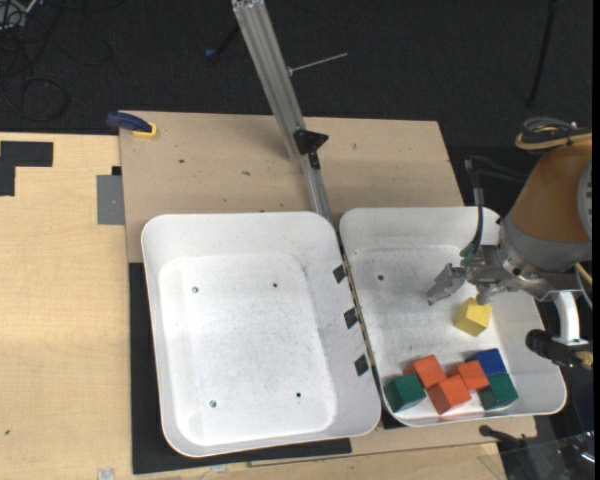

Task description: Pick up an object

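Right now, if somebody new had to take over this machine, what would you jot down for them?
Gripper: over the right bin, fingers spread, nothing between them.
Yellow block: lies in the right bin just below the gripper, apart from the rest.
Cluster at the bin's near edge: three orange blocks, two green blocks, one blue block.
Left bin: no blocks.
Done: nothing picked up yet.
Left: close on a block, probably the yellow one, and lift it.

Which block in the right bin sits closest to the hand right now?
The yellow block, alone just below the hand; the orange, green and blue blocks cluster at the bin's near edge.
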You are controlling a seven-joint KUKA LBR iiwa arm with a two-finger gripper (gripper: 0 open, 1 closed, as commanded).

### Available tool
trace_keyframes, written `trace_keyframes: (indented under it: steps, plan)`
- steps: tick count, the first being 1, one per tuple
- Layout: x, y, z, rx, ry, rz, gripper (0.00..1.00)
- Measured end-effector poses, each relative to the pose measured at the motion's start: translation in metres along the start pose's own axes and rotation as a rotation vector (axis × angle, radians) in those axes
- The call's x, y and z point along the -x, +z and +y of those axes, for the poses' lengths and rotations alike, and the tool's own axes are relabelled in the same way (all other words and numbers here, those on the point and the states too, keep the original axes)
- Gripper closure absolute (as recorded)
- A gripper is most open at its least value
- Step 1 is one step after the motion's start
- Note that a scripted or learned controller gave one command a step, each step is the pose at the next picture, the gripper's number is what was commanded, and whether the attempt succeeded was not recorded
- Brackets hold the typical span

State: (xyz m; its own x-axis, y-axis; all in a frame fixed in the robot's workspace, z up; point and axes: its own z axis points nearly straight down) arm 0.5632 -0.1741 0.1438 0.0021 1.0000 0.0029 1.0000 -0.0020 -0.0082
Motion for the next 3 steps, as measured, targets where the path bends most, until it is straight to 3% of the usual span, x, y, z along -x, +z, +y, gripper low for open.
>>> trace_keyframes:
  steps: [1,2,3]
  plan:
    - [0.001,0.03,0.001,0.007,-0.003,-0.002,0.0]
    - [0.002,0.022,0.0,0.004,0.003,-0.001,1.0]
    - [0.012,-0.035,-0.003,0.011,0.002,-0.004,1.0]
